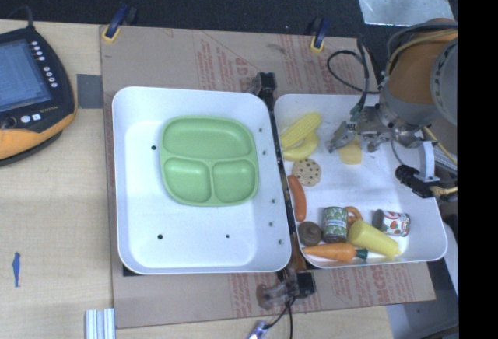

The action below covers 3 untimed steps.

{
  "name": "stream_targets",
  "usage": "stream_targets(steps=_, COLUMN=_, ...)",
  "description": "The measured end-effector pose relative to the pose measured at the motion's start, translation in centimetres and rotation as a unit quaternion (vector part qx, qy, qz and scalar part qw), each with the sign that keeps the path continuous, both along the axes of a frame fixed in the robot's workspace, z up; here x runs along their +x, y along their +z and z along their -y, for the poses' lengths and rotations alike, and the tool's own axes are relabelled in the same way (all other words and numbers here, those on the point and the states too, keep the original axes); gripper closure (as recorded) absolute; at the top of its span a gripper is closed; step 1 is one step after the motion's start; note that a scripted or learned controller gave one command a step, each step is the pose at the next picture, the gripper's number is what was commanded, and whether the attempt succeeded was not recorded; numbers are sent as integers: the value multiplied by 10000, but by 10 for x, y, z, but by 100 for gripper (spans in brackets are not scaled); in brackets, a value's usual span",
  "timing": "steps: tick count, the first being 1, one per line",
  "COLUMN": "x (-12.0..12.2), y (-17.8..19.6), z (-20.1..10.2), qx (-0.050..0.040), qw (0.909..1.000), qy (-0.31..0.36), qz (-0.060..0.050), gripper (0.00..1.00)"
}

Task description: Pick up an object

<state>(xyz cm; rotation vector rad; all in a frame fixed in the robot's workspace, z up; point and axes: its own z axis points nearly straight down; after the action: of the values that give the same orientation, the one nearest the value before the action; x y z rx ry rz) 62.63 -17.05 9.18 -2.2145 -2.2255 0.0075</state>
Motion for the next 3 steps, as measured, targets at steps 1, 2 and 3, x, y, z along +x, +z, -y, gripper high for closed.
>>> stream_targets(steps=1, x=0, y=11, z=1, qx=-5, qw=10000, qy=4, qz=-5, gripper=100)
stream_targets(steps=2, x=0, y=10, z=1, qx=-6, qw=10000, qy=6, qz=-7, gripper=0)
stream_targets(steps=3, x=30, y=0, z=8, qx=9, qw=10000, qy=3, qz=12, gripper=0)
